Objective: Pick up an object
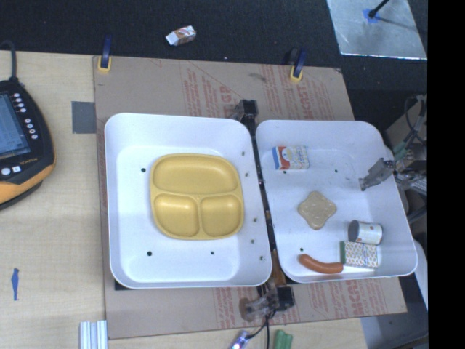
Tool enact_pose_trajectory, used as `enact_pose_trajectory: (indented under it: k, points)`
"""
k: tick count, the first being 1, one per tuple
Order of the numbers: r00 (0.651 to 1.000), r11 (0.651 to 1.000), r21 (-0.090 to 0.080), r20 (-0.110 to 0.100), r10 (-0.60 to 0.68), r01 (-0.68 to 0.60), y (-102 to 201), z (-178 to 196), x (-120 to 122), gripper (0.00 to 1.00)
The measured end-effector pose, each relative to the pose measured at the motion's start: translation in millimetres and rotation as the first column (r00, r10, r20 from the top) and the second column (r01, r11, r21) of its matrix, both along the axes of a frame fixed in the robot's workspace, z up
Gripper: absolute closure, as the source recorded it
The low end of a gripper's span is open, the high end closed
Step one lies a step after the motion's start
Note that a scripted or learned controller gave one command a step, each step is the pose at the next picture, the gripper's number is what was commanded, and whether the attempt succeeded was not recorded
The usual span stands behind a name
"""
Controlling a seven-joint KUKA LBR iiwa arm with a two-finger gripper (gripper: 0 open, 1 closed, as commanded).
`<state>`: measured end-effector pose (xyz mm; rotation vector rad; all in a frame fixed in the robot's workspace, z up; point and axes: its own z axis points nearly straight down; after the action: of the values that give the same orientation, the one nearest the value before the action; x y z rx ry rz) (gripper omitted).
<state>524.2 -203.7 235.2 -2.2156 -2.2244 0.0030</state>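
In the right bin (330, 140) lie a small red, white and blue carton (290, 158), a beige four-lobed biscuit (317, 209), a small grey-and-white can (365, 232) on its side, a green-patterned box (360, 254) and a red-orange sausage (320, 265). My gripper (375, 174) reaches in over the bin's right rim, low above bare bin floor. It is to the right of the carton and above the can, apart from both, with nothing seen in it.
The left bin (131, 195) holds a yellow divided plate (197, 195). An orange-and-black teach pendant (18, 144) lies at the bench's left edge. Two clamps (104, 55) (296, 64) pin the cardboard at the back. A wrapper (181, 35) lies on the dark floor.
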Motion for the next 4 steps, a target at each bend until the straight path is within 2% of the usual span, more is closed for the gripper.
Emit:
enact_pose_trajectory:
  k: [1,2,3,4]
  points:
    - [1.0,1.0,0.0,0.001,0.003,-0.003,76,-143,4,0.0]
    - [1.0,1.0,-0.007,0.012,0.004,-0.004,72,-126,8,1.0]
    - [1.0,1.0,-0.011,0.014,0.006,-0.005,70,-115,9,1.0]
    - [1.0,1.0,-0.001,0.002,-0.003,0.003,33,-22,10,1.0]
